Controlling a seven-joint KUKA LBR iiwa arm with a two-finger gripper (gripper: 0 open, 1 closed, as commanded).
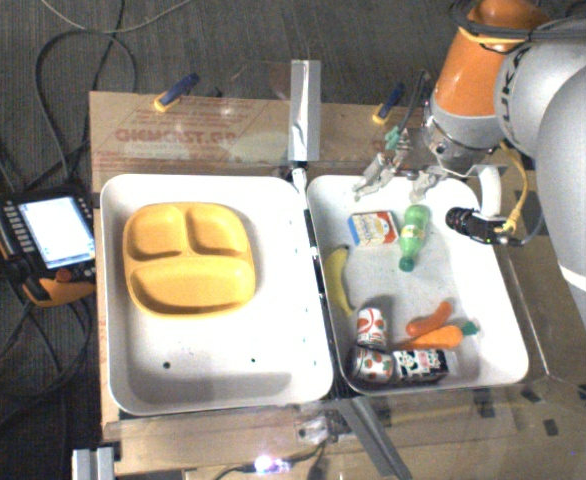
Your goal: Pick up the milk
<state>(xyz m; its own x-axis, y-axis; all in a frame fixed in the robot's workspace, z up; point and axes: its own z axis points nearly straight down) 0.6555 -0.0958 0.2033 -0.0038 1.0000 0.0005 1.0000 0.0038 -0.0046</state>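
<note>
The milk [374, 229] is a small white carton with a blue end and a red label, lying on its side near the far end of the right bin [493, 308]. My gripper [397, 179] hangs just beyond it, over the bin's far edge, open with nothing between its fingers [370, 180]. A small gap of white bin floor separates the fingertips from the carton. The grey and orange arm reaches in from the upper right.
A green bottle [411, 235] lies right beside the milk. Nearer the front are a banana [339, 280], two red-and-white cans [372, 326], a dark carton [420, 365] and a carrot [438, 336]. The left bin [173, 368] holds a yellow divided plate [190, 259].
</note>
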